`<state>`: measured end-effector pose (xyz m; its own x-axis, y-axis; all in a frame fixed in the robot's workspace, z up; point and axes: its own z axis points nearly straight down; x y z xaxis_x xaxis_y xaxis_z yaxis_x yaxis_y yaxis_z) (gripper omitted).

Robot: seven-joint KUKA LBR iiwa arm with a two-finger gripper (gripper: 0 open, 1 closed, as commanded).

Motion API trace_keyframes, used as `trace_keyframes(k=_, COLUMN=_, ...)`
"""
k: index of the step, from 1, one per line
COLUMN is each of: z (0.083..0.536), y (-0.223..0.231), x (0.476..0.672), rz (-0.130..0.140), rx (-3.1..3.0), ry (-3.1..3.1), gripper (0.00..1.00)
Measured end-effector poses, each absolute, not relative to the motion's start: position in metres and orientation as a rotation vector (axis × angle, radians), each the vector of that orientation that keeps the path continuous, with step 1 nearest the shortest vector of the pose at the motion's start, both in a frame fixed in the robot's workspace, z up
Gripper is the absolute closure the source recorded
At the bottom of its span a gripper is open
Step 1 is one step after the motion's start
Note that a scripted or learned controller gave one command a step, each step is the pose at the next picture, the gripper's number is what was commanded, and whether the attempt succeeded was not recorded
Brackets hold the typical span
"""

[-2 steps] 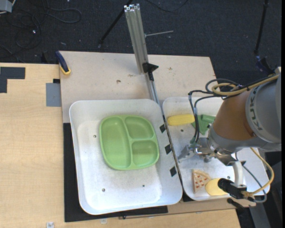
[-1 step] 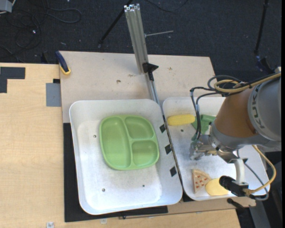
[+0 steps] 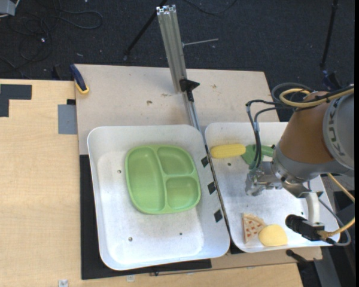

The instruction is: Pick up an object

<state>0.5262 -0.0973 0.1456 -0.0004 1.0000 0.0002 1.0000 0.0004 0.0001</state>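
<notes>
Right bin point(image 3: 236, 232); arm hides end effector point(image 3: 255, 184) tips; corn point(image 3: 228, 151) partly covered.

The two bins, left point(image 3: 107, 232) and right point(image 3: 230, 184), look like matt white plastic, scuffed and speckled grey on their floors, and the divided green plate point(image 3: 163, 179) in the left one has a smooth, faintly glossy plastic look. The bench top point(image 3: 30, 178) beside the left bin's outer edge shows pale wood grain with a dull finish. The upright post point(image 3: 172, 46) past the bins' far edges is bare, brushed-looking metal, and the arm's band point(image 3: 305, 133) is smooth, semi-gloss orange.
</notes>
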Motion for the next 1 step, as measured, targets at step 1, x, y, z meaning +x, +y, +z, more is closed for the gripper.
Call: trace_keyframes(k=1, z=0.2081, y=-0.0981, x=0.5234, rz=-0.003, rx=-2.222, ry=-2.224, gripper=1.00)
